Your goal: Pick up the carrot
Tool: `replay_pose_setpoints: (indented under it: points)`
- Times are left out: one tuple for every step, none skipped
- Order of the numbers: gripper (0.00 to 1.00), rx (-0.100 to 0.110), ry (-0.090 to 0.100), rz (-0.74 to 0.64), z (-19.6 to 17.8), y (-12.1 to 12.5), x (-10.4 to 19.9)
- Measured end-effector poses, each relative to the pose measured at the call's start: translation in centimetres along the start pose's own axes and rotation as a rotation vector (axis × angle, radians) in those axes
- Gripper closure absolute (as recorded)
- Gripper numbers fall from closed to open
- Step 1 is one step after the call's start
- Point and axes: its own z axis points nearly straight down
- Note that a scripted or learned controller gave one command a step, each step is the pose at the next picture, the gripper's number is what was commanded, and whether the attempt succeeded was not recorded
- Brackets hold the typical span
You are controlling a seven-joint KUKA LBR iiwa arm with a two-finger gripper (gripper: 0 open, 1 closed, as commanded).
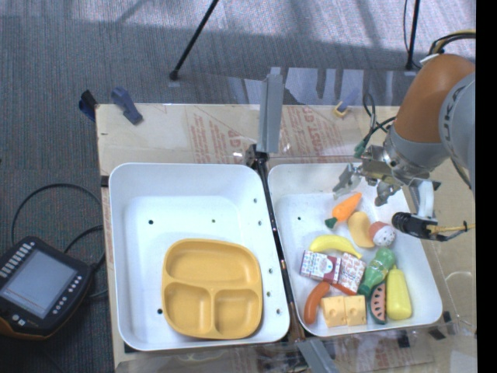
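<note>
I see two white bins: the left bin holds a yellow tray, the right bin a heap of toy food. My gripper hovers above the carrot, fingers apparently spread, pinching nothing. I judge this the approach step; next I must descend squarely over the carrot, lying near the bin's back beside the banana.

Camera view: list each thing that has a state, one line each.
carrot: lying in the right bin, not held
hand: above the right bin's far end, just past the carrot
yellow tray: flat in the left bin, compartments bare
banana: lying among the other toys
watermelon slice: lying beside the corn
</note>
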Motion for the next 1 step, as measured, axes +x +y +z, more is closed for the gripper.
replay_pose_setpoints:
  points:
    - [0.00,-0.004,0.000,-0.081,8.31,2.19,-3.34]
